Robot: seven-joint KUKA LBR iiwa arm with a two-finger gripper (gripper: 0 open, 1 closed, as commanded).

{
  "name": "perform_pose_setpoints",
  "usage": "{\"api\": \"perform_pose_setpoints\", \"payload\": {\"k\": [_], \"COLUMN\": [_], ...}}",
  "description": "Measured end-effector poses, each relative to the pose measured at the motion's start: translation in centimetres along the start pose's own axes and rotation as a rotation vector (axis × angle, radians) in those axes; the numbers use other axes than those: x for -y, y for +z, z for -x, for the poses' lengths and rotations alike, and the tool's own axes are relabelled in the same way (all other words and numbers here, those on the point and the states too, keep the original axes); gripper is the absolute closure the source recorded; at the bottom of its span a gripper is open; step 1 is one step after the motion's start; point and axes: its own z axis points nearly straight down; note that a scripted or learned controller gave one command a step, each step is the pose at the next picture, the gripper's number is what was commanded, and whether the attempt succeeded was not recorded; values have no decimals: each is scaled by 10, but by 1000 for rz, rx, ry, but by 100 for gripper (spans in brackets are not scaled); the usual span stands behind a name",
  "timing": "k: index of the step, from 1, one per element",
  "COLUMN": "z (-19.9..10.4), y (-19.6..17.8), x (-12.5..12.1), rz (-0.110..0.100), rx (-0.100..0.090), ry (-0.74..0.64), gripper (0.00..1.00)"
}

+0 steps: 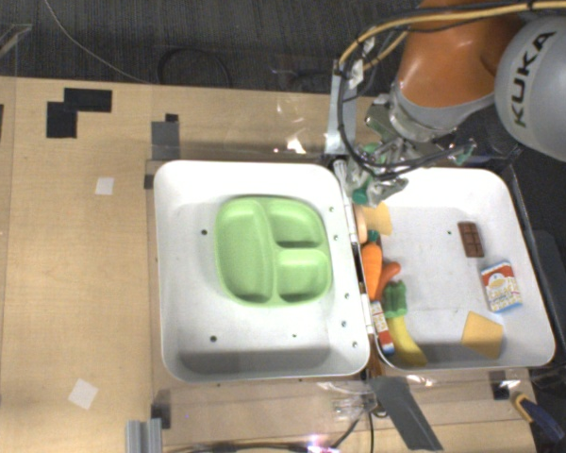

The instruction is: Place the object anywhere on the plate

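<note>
end effector point(366, 192) above right bin point(509, 196), near carrot point(370, 259)

"KUKA" in dark capitals on grey arm point(538, 74) casing, upper right, letters running tilted. Small carton point(500, 286) in right bin: printed label present, too small to read. No other legible text.

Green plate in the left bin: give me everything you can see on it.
The green plate is a pale green, rounded-square tray that looks like matte plastic. Raised ridges split it into three compartments: one long one on the view's left, two smaller ones on the right. It lies flat and right side up, a little above the middle of the left bin, resting on the bin's floor. Nothing lies on it.
</note>
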Motion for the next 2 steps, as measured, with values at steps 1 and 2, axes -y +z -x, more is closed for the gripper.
{"api": "perform_pose_setpoints", "payload": {"k": [1,2], "z": [-8,-9], "y": [22,21], "x": [-52,-51], "rz": [2,0], "rx": [-5,-4], "ry": [-258,-256], "gripper": [100,0]}}
